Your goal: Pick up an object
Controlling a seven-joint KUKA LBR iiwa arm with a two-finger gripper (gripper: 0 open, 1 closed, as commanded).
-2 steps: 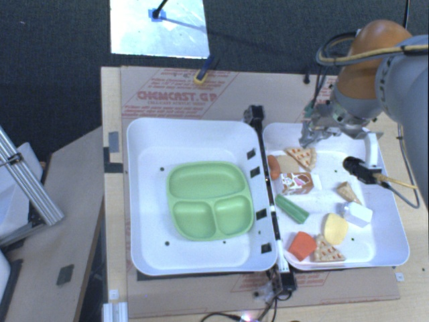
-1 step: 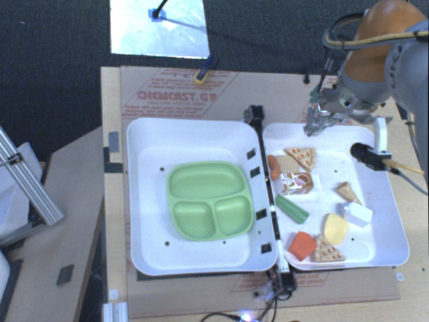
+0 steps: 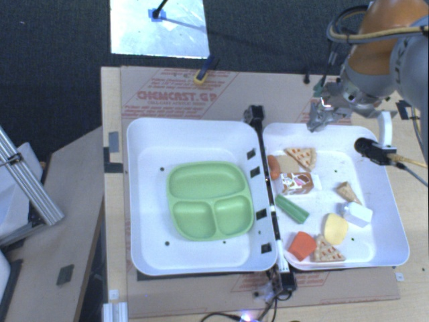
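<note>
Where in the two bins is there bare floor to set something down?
Left bin: bare floor rings the green divided tray, widest along the far and left walls. Right bin: free toward its far right, between the waffle wedge and the rim. Crowded from the snack packet to the near wall.

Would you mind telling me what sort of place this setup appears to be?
Probably a robotics lab bench for grasping trials: a robot arm reaches over two white bins, one holding a green divided tray, the other toy food such as a waffle piece.
</note>
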